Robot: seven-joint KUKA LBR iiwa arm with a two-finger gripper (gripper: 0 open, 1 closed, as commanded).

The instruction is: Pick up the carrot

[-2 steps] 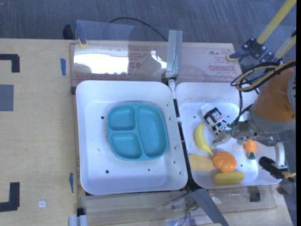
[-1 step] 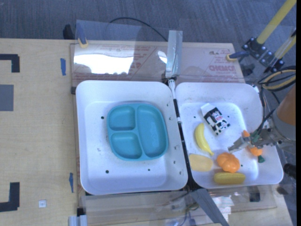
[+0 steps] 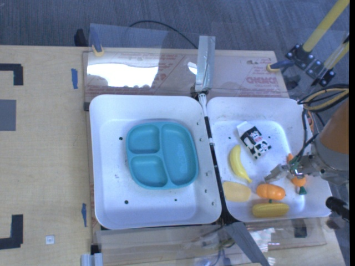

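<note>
A: Where is the carrot (image 3: 270, 191) sitting?

B: It is lying in the right bin (image 3: 277, 115), near the front. It is just above a yellow block (image 3: 270, 209) and right next to a pale yellow lump (image 3: 236, 191).

A: What is the gripper (image 3: 285, 171) doing?

B: It is hanging low, just above the carrot. Its fingers are standing a little apart, and nothing is sitting between them.

A: What else is lying there?

B: A banana (image 3: 239, 163) and a black-and-white card (image 3: 253, 140). A blue tray (image 3: 162, 154) is resting in the left bin (image 3: 111, 121).

Bright even overhead light; glare on clear panel (image 3: 127, 71); soft shadows; slightly soft focus.
</note>
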